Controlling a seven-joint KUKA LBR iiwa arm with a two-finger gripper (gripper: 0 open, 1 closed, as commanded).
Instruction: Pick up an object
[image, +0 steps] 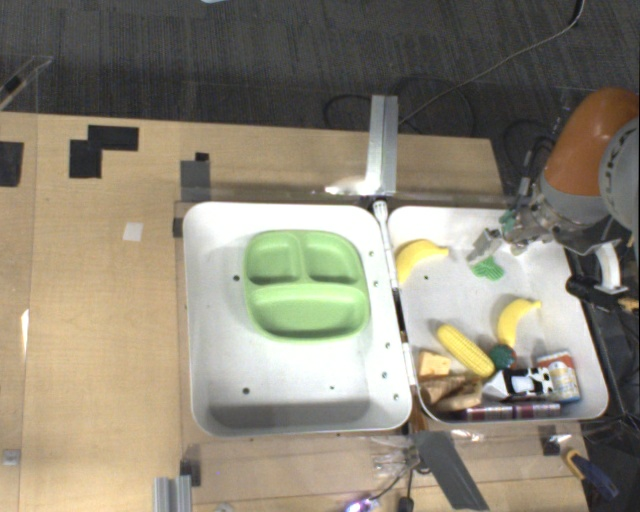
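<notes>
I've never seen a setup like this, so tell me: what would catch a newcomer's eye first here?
Probably the big green divided plate lying alone in the left bin. Next, the right bin's clutter: two bananas, a corn cob and small packages along its near edge. The grey and orange arm's gripper hovers at the far right, over a small green object.

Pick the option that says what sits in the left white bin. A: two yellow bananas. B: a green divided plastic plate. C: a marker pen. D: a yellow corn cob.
B: the green divided plastic plate lies in the left white bin, upside up, its three compartments showing.
</notes>
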